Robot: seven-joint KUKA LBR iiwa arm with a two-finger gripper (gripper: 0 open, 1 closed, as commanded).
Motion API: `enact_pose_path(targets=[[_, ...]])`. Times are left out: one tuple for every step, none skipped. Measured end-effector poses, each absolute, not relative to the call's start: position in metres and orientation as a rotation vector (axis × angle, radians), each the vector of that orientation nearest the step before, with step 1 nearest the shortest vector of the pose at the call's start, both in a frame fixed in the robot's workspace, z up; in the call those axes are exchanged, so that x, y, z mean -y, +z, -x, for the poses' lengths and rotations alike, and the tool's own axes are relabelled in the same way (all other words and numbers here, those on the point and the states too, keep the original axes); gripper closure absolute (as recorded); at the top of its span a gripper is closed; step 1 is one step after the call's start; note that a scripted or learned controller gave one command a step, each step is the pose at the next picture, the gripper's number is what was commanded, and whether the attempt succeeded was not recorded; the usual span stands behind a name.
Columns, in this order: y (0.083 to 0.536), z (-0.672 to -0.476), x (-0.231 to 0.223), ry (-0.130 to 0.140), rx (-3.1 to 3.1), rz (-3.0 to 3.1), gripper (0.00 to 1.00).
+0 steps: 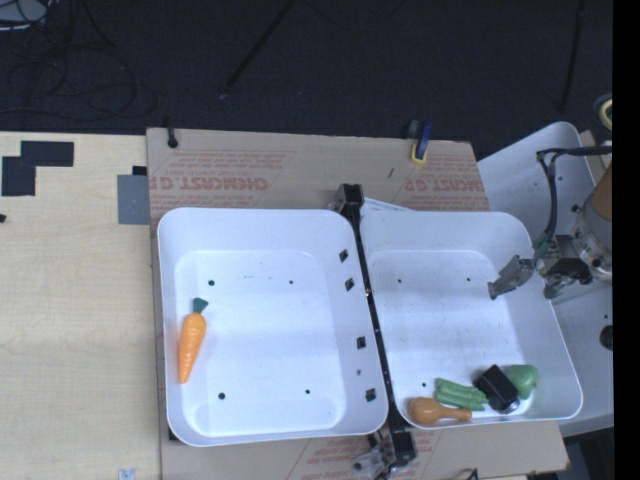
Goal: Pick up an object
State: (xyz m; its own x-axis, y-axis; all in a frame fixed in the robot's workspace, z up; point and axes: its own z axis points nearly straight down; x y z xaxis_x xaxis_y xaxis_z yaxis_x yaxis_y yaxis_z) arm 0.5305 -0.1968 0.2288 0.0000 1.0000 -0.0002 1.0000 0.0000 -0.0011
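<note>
My gripper (532, 280) is hanging over the right edge of the right bin (452, 238), fingers spread apart and grasping nothing, a carrot (190, 340) is lying in the left bin (250, 230), green vegetables (462, 394), a black block (497, 387) and a tan gourd (436, 412) are sitting together in the right bin's near corner.

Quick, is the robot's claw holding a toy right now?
gripper: open, holding nothing, at the right bin's right rim, away from the toys.
</note>
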Motion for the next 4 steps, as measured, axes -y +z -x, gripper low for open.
enact_pose_path(targets=[[0.403, -0.602, 0.186, -0.014, 2.239, 2.228, 0.00], [0.454, -0.616, 0.114, -0.005, 2.231, 2.216, 0.00], [0.522, -0.609, 0.006, -0.009, 2.236, 2.210, 0.00], [0.538, -0.645, 0.058, 0.003, 2.219, 2.226, 0.00]])
